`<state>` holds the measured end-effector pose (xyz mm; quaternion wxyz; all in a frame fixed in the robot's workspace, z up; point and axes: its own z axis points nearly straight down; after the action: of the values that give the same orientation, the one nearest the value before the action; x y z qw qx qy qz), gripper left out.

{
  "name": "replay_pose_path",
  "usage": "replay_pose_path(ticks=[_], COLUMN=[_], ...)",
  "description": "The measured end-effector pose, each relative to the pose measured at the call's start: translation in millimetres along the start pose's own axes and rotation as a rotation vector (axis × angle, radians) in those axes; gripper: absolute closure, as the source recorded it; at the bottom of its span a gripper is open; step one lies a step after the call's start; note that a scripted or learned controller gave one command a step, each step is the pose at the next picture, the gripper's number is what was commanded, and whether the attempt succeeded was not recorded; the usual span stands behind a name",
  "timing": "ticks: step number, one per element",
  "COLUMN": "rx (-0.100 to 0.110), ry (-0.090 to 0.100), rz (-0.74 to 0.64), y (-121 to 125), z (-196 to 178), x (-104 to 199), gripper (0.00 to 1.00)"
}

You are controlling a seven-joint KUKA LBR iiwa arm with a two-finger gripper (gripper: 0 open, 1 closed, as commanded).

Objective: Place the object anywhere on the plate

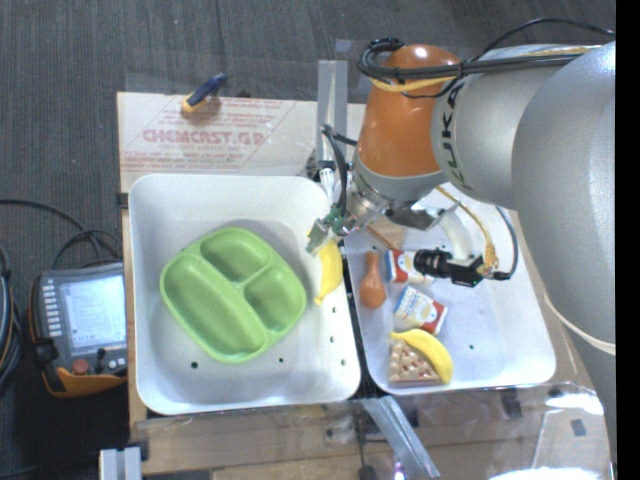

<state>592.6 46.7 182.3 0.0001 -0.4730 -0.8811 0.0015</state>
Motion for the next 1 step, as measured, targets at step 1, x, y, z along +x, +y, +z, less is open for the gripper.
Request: replay_pose_path(ticks=[1], rx=[-0.008], ry=[-0.003], rz=[-0.068], y=[51.4], z=[60.3], x=[101.8], gripper=[1.0])
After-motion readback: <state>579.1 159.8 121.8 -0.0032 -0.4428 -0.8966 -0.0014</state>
